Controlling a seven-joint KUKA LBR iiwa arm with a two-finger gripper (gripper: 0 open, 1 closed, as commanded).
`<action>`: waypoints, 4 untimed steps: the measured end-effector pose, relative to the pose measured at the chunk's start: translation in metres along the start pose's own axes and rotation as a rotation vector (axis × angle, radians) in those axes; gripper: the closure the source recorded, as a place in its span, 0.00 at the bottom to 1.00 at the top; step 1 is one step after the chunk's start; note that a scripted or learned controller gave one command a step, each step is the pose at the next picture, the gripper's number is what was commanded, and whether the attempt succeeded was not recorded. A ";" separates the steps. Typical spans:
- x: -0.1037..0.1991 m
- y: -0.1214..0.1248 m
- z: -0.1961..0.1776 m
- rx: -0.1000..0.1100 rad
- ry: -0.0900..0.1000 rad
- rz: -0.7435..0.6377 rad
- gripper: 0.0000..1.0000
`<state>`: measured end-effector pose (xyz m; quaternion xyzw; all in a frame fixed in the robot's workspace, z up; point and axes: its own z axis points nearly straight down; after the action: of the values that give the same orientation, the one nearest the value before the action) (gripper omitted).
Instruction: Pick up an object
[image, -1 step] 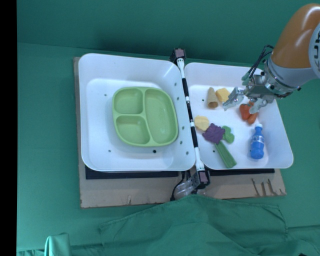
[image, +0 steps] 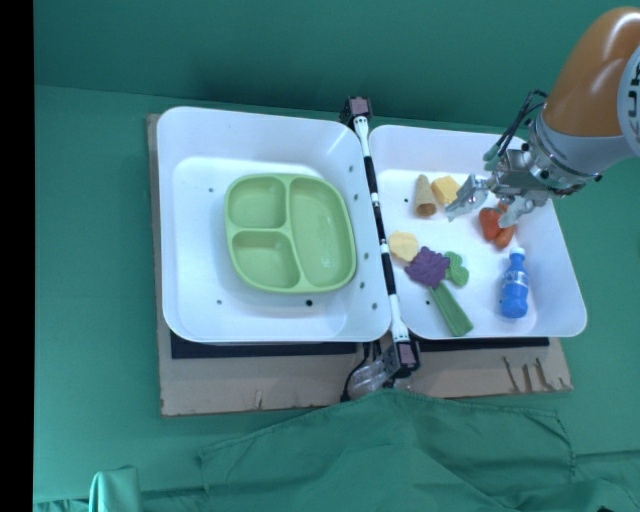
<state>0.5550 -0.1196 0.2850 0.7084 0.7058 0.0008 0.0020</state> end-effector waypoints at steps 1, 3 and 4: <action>-0.005 0.006 0.058 0.006 0.000 0.001 0.00; -0.009 0.012 0.086 -0.019 -0.004 0.004 1.00; -0.010 0.004 0.035 -0.004 -0.001 -0.001 1.00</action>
<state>0.5591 -0.1301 0.2496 0.7081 0.7061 0.0020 0.0038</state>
